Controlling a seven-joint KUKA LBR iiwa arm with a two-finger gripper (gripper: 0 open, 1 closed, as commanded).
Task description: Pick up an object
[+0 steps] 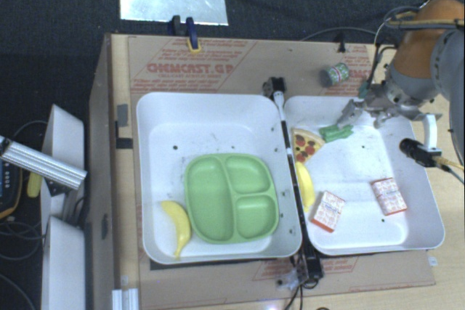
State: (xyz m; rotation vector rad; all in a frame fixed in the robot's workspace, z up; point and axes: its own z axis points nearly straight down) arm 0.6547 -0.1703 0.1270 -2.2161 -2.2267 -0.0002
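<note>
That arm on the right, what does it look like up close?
The arm is rounded, grey metal with an orange band at its top. It ends in a small metal gripper with thin fingers. Thin dark cables run near it, and a black part with a white bracket sticks out below.

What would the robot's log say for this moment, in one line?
gripper: above right bin | nearest: small green object | holding: not evident | task: pending

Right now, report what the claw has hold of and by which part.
It cannot be told. The claw is low over the right bin, right at one end of a small green object, but a grip isn't visible.
</note>
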